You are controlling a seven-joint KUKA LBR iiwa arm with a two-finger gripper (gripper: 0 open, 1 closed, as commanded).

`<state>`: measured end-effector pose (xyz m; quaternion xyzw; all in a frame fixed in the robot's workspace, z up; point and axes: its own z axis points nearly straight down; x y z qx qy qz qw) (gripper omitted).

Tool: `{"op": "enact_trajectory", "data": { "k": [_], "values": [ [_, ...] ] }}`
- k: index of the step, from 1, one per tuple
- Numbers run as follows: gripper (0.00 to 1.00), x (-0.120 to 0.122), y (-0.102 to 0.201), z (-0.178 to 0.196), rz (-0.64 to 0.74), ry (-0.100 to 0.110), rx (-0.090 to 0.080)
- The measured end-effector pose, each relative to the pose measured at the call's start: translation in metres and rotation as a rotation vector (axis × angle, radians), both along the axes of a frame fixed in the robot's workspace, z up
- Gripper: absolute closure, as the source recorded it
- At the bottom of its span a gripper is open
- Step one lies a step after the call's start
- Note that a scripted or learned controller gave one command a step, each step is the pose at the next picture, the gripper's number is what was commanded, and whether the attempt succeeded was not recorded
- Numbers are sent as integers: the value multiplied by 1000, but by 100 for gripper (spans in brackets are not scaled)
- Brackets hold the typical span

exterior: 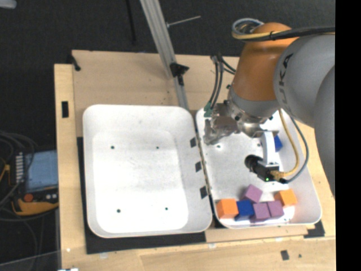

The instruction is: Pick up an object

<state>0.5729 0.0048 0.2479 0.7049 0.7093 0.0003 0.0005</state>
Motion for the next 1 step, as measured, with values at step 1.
{"op": "enact_trajectory", "data": {
  "k": [1],
  "values": [
    [100, 2, 48, 6, 2, 0, 2]
  ]
}}
